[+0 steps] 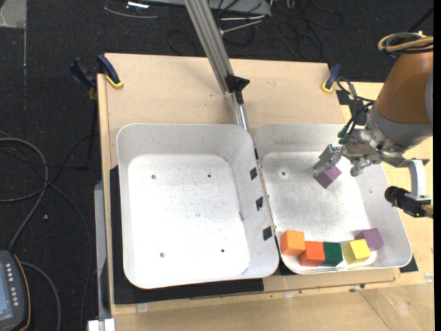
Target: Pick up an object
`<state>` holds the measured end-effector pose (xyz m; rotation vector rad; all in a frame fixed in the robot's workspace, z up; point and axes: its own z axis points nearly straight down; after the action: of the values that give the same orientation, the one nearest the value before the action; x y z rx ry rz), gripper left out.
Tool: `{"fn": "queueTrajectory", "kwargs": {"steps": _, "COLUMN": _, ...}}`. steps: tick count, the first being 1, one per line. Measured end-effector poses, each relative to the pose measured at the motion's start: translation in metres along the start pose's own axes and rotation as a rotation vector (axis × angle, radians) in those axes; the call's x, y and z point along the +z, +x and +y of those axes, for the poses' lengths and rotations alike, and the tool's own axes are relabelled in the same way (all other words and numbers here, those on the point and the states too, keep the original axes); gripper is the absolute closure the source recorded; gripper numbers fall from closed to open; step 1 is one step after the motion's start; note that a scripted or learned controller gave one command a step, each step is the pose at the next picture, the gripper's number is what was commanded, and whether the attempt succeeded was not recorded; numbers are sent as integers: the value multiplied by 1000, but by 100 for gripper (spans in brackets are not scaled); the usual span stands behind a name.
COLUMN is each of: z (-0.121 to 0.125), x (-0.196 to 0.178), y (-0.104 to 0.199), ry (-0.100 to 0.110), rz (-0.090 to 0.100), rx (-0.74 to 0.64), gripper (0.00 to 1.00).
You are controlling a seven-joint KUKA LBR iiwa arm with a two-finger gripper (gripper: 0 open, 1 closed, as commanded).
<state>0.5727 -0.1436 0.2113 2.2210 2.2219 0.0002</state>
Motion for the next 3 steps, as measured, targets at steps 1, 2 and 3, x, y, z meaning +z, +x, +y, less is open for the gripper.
{"fn": "queueTrajectory", "kwargs": {"steps": 1, "z": 51, "x": 92, "y": -25, "ry": -26, "rz": -12, "rx": 0, "gripper": 0}}
{"fn": "queueTrajectory", "kwargs": {"steps": 2, "z": 89, "x": 115, "y": -59, "ry": -6, "rz": -3, "rx": -1, "gripper": 0}}
{"fn": "queueTrajectory", "kwargs": {"steps": 3, "z": 89, "x": 105, "y": -57, "ry": -4, "rz": -3, "rx": -4, "gripper": 100}}
